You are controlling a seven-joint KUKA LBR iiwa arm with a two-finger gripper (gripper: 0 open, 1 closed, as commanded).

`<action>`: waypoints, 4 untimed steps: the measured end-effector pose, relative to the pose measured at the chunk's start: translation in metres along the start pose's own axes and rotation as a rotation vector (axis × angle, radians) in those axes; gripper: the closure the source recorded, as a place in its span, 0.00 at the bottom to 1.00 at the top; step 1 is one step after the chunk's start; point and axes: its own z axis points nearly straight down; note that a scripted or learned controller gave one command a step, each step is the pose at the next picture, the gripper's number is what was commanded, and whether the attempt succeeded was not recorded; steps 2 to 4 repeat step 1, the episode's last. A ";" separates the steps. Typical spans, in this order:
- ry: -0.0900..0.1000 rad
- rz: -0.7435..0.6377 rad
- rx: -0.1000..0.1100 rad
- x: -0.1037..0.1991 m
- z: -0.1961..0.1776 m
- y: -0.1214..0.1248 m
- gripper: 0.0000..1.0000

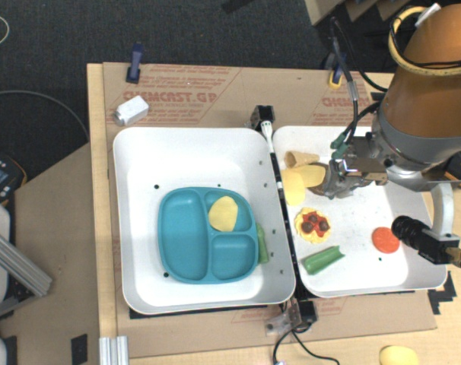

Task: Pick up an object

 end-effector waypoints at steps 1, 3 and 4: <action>0.003 -0.012 0.002 0.026 0.055 0.000 1.00; 0.003 -0.012 0.002 0.026 0.055 0.000 1.00; 0.003 -0.012 0.002 0.026 0.055 0.000 1.00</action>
